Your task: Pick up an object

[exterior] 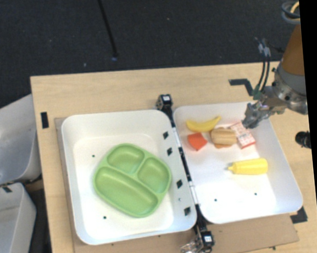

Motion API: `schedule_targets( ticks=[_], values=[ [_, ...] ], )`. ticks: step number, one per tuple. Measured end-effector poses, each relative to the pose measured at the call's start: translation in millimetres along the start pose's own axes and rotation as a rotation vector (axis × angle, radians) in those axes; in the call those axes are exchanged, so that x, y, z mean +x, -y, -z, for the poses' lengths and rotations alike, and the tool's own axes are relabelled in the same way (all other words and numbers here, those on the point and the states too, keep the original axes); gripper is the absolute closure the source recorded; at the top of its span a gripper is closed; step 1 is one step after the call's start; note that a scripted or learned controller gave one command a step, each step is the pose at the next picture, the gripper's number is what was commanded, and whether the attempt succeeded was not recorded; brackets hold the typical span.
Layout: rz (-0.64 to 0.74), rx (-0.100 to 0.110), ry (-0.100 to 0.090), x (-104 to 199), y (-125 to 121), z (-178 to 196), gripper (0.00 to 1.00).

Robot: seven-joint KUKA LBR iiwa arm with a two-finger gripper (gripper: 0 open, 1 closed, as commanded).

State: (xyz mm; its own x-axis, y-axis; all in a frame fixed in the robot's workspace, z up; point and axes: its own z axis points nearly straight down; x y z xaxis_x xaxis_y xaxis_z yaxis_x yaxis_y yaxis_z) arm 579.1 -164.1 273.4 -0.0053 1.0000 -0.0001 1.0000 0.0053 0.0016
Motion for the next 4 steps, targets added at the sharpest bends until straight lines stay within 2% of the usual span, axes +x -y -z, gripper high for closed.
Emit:
schedule_targets(
  ticks=[1,3,4],
  values=[
    [0.001,0.001,-0.001,54,1,3,1.0],
    [-0.001,0.002,0.0,156,29,-23,1.0],
    [0.002,0.002,-0.001,216,25,-31,1.0]
  ],
)
